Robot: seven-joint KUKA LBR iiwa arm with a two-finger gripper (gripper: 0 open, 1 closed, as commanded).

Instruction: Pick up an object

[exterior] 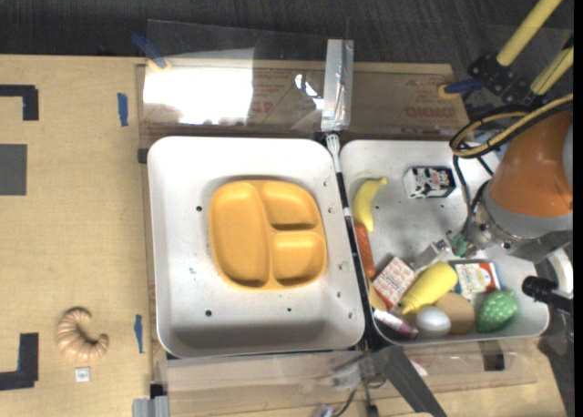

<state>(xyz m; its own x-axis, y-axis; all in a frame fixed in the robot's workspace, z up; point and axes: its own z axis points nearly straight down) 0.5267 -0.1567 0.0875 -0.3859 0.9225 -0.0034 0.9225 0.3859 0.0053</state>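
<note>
two shallow white bins sit side by side in the middle of the frame. the left bin (173, 224) holds a yellow divided tray (267, 231) with three compartments, lying near its centre. the right bin (401, 156) carries the clutter: a banana (366, 201) near its upper left, a small black-and-white carton (430, 181) right of it, an orange carrot-like stick (364, 251) along the left wall, and toward the lower edge a red-and-white packet (393, 280), a yellow bottle (429, 286), a white egg-shaped piece (434, 320), a tan lump (460, 313) and a green strawberry-shaped toy (496, 310), packed close together. a red-and-white box (475, 276) lies just above the green toy.

the arm (537, 174) enters at the right edge, its orange band over the right bin's upper right. the gripper (462, 244) seems to hang just above the yellow bottle; whether it is spread or closed cannot be told. on the bench at lower left, well apart from the bins, lies a tan croissant-shaped toy (80, 333).
</note>
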